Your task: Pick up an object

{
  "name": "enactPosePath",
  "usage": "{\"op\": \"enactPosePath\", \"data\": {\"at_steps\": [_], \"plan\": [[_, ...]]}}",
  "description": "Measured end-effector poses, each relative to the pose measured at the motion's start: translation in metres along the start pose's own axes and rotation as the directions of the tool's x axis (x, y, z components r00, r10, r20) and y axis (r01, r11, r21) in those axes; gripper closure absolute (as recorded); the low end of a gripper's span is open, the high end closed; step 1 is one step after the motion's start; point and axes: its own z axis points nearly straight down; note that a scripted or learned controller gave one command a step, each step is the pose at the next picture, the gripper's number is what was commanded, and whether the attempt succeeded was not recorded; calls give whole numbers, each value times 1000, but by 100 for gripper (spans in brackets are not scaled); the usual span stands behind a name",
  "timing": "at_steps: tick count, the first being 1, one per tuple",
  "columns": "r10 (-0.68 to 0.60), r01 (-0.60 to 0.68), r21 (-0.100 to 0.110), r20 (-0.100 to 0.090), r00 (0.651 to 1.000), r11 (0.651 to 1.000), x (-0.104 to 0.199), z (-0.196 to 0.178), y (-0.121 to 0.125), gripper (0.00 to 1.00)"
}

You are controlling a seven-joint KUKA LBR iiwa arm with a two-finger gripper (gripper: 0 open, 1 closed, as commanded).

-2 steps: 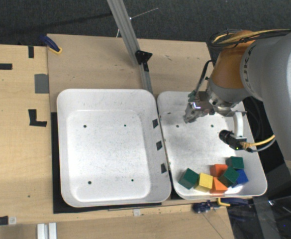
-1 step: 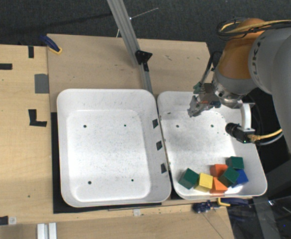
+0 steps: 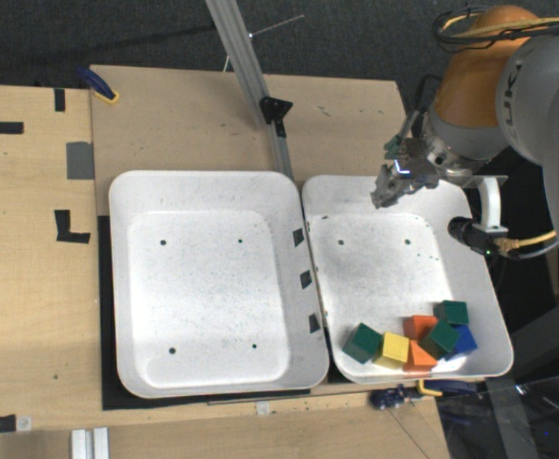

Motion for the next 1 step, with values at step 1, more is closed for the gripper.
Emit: {"op": "enactPosePath", "data": {"at_steps": [1], "plan": [[0,0,2,-1,1000,1000,0,-21,1,100]]}}
